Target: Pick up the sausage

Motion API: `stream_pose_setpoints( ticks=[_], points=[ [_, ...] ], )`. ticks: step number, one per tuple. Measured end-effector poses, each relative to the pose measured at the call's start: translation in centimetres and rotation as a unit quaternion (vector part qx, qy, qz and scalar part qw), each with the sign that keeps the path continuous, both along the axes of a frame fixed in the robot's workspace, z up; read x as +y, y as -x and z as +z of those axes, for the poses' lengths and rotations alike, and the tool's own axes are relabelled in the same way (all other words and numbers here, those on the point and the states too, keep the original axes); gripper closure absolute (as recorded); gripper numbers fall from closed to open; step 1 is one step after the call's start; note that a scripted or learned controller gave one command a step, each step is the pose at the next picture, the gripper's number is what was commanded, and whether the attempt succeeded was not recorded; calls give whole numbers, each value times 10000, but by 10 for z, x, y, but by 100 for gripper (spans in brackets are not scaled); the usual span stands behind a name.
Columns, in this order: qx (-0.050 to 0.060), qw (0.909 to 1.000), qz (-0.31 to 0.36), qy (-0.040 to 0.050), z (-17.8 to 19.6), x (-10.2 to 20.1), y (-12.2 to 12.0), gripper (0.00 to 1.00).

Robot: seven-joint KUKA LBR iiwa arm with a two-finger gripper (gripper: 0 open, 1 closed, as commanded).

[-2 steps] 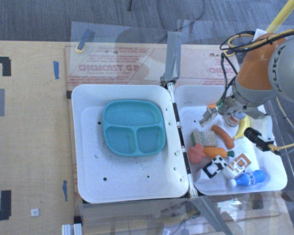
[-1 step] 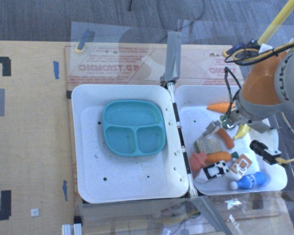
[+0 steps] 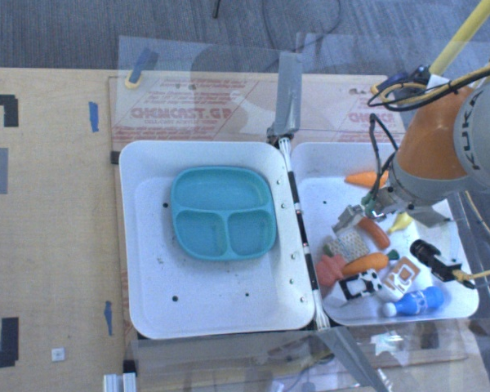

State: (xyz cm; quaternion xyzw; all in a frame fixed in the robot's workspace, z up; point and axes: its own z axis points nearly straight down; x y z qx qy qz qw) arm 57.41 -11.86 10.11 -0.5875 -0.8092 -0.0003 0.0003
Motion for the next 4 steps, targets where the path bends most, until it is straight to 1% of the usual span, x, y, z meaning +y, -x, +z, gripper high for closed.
stream_pose_setpoints(
  ticks=[1, 2, 3, 4],
  points=[
    [-28, 9920, 1261, 18, 15, -74, 9, 0],
    [-38, 9867, 1625, 22, -12, -32, -12, 0],
    [-84, 9872, 1594, 32, 0, -35, -14, 100],
    [-23, 9781, 2083, 10, 104, 42, -15, 100]
  ],
)
